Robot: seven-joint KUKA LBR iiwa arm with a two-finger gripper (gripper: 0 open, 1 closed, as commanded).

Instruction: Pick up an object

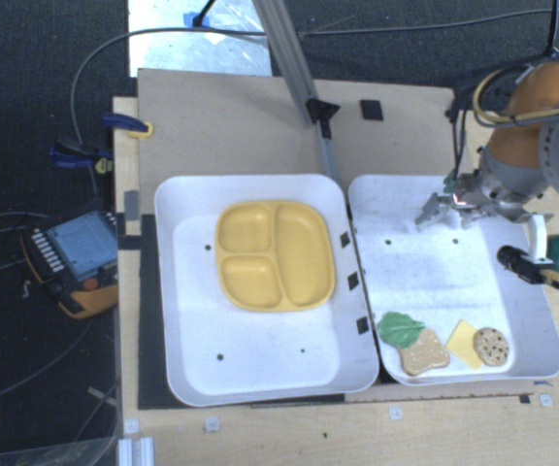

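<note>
Down in the right bin's (454,270) near corner, a leaf (400,329), toast (424,354), cheese (466,344) and round cookie (491,346) form a crosswise row, gripper (435,212) empty, fingers spread.

The arm (537,129) is grey with a fat rounded orange band, yellow and black cables looped at its 10 o'clock side, then a silvery metal gripper (435,212) with pale fingers.
</note>
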